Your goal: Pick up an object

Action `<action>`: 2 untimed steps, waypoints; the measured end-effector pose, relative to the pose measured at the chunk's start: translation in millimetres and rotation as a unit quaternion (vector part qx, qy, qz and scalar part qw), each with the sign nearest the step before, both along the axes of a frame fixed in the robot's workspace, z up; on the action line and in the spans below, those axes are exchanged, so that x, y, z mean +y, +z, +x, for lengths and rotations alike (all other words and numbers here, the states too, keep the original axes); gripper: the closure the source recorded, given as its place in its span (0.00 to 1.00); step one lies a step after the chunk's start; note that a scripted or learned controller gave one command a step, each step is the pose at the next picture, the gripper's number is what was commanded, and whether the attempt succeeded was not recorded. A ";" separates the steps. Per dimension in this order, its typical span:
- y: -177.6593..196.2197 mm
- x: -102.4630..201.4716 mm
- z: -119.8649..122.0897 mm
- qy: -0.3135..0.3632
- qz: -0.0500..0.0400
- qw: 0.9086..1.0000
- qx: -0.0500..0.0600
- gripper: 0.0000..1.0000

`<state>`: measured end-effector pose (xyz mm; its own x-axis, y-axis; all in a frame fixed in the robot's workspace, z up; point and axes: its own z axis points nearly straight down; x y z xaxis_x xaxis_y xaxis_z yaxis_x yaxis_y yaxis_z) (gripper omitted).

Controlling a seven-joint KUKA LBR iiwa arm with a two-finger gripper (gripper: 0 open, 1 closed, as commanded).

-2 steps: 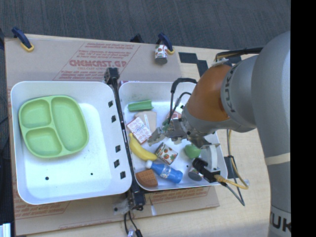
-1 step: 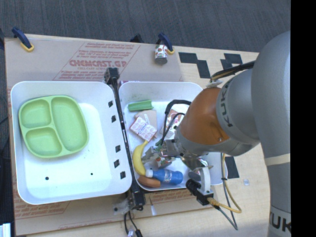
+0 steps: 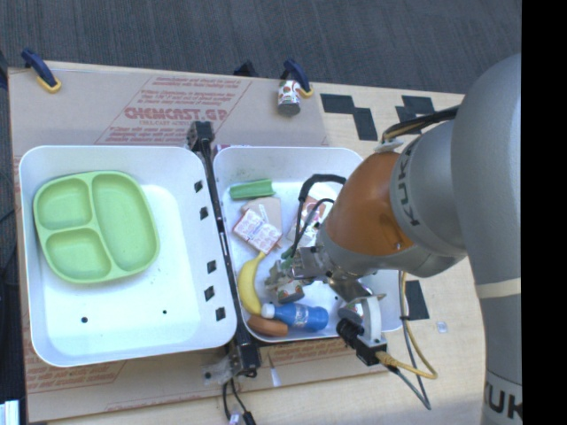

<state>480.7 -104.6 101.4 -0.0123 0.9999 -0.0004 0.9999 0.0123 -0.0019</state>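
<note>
While low in right bin [image 3: 292,159], gripper [image 3: 285,282] hangs beside banana [image 3: 249,283]; grip state unclear.

Both bins [image 3: 115,348] were white, the left holding a pale green divided tray [image 3: 93,227]. In the right bin lay a yellow banana [image 3: 249,283], a green bar [image 3: 252,189], a blue bottle [image 3: 301,316] and a packet [image 3: 256,228] seemingly patterned pink and white. The arm [image 3: 416,211] was grey with an orange band.

the desk [image 3: 159,104] is carrying two white bins: one [image 3: 115,335] sitting at nine o'clock, one [image 3: 292,159] at center.
</note>
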 end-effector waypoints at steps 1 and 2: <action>209.2 29.1 -2.6 -0.003 -0.001 1.000 -0.003 1.00; 140.6 95.2 1.2 -0.003 0.000 1.000 0.001 1.00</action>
